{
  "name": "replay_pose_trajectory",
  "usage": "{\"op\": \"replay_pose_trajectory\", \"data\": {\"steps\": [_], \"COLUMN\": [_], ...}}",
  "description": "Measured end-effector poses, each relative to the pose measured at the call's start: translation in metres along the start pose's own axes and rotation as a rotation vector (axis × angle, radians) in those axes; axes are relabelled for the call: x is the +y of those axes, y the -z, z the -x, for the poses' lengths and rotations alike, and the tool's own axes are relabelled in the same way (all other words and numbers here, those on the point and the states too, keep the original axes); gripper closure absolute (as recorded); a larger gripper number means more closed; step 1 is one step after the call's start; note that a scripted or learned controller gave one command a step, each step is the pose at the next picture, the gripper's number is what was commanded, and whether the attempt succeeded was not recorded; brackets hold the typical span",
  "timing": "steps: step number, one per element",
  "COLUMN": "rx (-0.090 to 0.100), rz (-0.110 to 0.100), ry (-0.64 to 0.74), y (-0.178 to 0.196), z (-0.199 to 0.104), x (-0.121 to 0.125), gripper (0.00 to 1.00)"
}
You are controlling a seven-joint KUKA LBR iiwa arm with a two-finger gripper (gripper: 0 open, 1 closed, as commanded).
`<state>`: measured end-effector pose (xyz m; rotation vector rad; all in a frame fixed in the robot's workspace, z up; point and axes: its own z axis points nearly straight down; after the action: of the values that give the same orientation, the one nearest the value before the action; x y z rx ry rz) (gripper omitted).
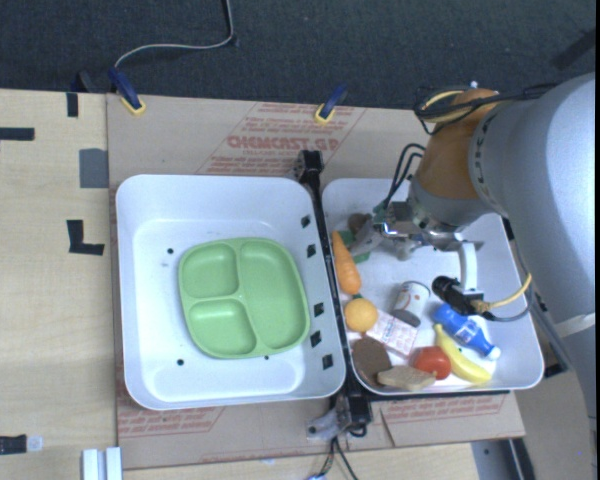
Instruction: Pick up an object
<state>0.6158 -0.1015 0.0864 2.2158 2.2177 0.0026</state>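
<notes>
Camera view: jaws (380,230), state unclear, above smooth tapered carrot (346,264); glossy curved banana (464,364) lies near.

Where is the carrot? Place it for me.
The carrot lies in the right bin, along its left wall, just above the orange and left of the gripper.

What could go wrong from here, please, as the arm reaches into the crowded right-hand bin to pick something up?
1. The gripper sits low at the back of the shallow white right bin, right beside the orange carrot; it may nudge the carrot rather than grasp it.
2. The items lie packed together: the yellow banana, red tomato and blue bottle touch or overlap, so a grasp there might catch two or slip.
</notes>
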Motion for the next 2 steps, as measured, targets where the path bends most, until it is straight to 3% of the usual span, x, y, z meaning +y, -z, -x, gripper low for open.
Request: {"op": "replay_pose_trajectory", "data": {"steps": [1, 2], "rx": [0.002, 0.002], "rz": [-0.003, -0.004], "ry": [0.001, -0.001], "y": [-0.001, 0.0], "z": [0.004, -0.005], "x": [0.053, 0.004], "gripper": [0.0, 0.0]}}
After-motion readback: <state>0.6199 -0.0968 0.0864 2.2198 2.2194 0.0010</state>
